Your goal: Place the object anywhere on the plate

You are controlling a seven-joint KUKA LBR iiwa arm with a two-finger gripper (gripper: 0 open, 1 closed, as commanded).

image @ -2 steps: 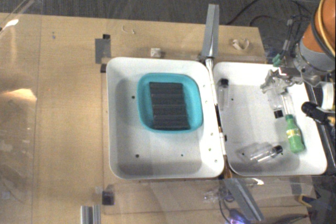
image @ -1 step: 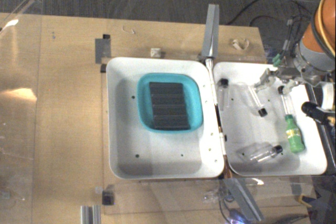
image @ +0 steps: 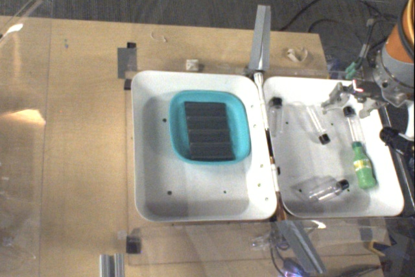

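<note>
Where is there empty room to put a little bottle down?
The left bin has bare white floor in front of the teal plate, and a strip along its left wall. The plate's dark ribbed middle holds nothing. The right bin is crowded: clear bottles and a green bottle lie scattered, with the gripper above.

My arm (image: pixel 403 42) is grey, with an orange band above the wrist. Below the band sits a rounded, pale grey wrist housing. My gripper (image: pixel 342 91) is bare silver metal, thin and angular. Dark cables loop beside me, and a small green fitting sits by the wrist.
</note>
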